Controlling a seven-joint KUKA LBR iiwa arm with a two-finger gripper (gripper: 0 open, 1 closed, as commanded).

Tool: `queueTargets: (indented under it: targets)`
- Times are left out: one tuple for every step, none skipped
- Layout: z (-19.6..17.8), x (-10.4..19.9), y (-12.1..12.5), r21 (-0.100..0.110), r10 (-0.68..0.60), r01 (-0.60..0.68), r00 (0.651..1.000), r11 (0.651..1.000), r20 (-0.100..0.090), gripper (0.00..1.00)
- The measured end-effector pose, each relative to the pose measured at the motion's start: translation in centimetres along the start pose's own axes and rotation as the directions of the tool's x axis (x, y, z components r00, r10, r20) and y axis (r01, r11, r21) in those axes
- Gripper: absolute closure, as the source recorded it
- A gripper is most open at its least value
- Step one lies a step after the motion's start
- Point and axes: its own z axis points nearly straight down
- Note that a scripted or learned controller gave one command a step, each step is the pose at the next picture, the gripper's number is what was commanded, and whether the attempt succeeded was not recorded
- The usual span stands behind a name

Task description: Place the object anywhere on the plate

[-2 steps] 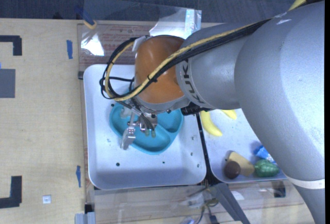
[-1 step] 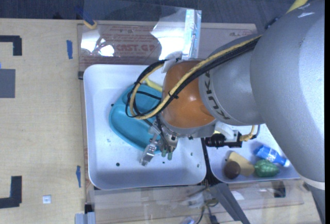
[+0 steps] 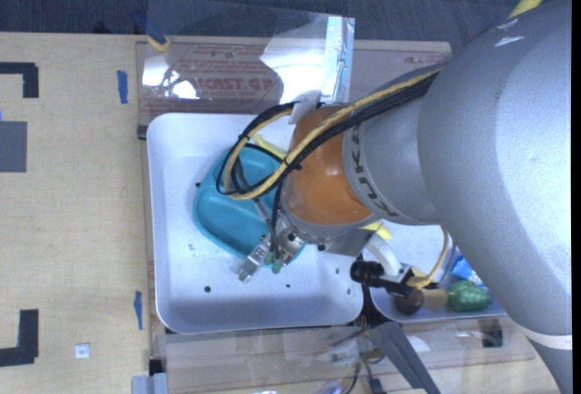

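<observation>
Camera view: our gripper (image 3: 266, 258) hangs at the edge of the teal plate (image 3: 222, 211). We cannot tell how its jaws stand. Any release belongs well inside the rim.

text: faint reddish lettering | on: clear panel (image 3: 238, 79) behind bin | legibility: too blurred to read

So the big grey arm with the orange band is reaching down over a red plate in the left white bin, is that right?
Not quite: the plate is teal blue, not red. The camera view shows it lying in the left white bin, with the grey arm and its orange band reaching down over it, as you said, and the gripper sitting at the plate's near edge.
</observation>
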Motion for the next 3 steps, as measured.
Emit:
queueTargets:
  targets:
    - [-0.7,0.2,-0.2,0.012,-0.001,0.001,1.000,1.000,-0.009,1.00]
    - [-0.3,-1.8,-1.8,0.000,-0.282,0.282,0.959,0.959,0.003,1.00]
    - [-0.1,-0.1,1.0,0.019,-0.124,0.124,0.992,0.992,0.004,1.00]
